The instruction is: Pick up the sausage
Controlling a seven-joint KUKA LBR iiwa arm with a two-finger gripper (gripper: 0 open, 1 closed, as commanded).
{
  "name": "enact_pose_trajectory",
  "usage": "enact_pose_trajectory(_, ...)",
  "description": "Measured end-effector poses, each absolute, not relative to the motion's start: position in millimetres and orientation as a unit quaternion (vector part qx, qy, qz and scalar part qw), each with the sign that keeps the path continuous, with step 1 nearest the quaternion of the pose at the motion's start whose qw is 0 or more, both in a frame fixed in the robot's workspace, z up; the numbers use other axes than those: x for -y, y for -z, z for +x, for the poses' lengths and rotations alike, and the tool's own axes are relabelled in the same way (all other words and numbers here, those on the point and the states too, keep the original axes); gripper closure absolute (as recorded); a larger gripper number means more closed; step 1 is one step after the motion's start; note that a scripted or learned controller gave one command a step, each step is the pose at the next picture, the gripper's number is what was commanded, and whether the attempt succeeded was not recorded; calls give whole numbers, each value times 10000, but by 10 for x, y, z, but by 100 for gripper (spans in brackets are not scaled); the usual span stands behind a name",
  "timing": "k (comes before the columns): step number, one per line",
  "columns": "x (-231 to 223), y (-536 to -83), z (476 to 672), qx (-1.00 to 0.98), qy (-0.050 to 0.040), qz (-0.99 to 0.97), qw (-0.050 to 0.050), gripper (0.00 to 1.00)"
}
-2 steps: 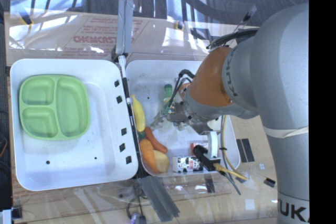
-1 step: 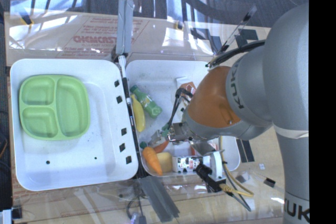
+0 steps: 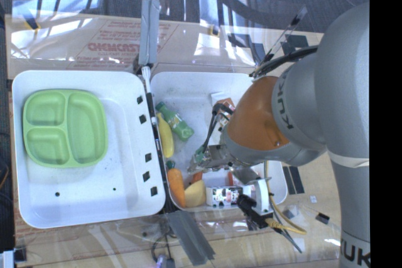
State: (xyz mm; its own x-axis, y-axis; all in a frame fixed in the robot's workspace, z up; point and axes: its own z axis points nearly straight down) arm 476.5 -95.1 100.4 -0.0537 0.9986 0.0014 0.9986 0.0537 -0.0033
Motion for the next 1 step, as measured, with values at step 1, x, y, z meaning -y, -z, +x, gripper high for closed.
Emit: enact_pose_trajectory(1, 276, -2350, 5226, 6809, -7, -7324, 14, 100)
